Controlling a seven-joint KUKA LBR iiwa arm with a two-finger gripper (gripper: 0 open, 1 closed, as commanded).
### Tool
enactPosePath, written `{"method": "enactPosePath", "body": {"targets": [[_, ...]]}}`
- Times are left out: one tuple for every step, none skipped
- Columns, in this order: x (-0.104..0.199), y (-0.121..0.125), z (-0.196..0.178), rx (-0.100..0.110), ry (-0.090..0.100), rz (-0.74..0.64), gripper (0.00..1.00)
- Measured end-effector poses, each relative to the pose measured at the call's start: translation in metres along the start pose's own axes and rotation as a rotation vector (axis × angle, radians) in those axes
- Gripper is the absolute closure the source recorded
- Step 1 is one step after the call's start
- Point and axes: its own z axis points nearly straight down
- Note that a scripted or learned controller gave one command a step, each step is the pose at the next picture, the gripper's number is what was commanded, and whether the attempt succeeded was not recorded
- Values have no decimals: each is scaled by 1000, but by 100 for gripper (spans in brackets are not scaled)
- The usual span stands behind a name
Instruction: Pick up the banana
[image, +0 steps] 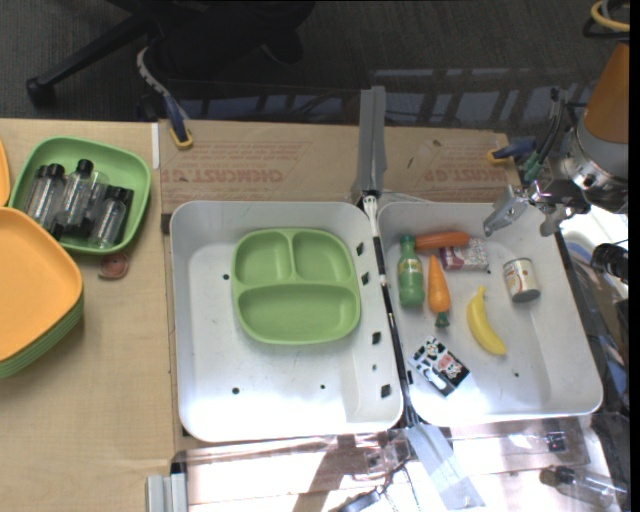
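banana (487, 323): lies flat on the floor of the right bin (570, 400), roughly mid-bin, long axis running from upper left to lower right, touching nothing.
tool (527, 209): sits over the upper right part of the right bin, near its back rim; its two fingers stand spread apart with nothing between them; well apart from the banana.
arm (608, 110): comes in from the upper right, orange band above the wrist.
small can (520, 279): lies just to the upper right of the banana, below the tool.
carrot (438, 285): upright in the picture, just left of the banana, beside a green bottle (410, 272).
sausage (442, 240): lies across the back of the right bin, above the carrot.
black-and-white toy (441, 364): near the front left of the right bin, below the banana.
left bin (200, 380): holds a green divided plate (296, 284).
counter (90, 400): to the far left carries an orange plate (35, 290) and a green tray (130, 165) of dark vials.
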Motion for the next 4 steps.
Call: {"method": "enactPosePath", "body": {"targets": [[46,-57,64,2,0,287,0],[106,-58,72,1,-1,870,0],[66,-84,84,4,-1,1033,0],[0,-13,122,2,-1,1076,0]]}}
